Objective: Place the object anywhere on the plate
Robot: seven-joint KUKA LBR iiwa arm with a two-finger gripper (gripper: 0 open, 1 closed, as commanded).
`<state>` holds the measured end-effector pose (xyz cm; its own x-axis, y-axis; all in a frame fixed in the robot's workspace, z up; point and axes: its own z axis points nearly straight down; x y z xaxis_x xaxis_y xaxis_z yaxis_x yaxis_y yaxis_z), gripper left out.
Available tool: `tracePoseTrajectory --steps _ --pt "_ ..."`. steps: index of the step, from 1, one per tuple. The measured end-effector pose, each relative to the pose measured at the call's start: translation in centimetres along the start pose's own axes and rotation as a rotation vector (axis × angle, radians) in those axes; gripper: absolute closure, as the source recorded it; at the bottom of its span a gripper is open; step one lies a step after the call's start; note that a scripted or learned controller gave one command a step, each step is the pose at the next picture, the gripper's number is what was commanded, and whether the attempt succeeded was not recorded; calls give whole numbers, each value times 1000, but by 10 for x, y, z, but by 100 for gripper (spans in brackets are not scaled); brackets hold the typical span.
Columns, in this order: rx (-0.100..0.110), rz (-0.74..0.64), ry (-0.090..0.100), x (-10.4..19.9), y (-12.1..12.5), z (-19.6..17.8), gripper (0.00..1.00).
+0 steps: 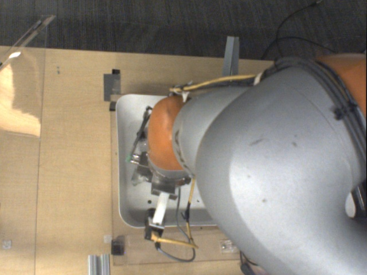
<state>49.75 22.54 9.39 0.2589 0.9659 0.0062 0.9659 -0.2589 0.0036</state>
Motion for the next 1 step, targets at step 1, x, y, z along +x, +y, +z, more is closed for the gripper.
tracePoseTrajectory --steps 1 --pt "-3 4 2 0 2 -11 100"
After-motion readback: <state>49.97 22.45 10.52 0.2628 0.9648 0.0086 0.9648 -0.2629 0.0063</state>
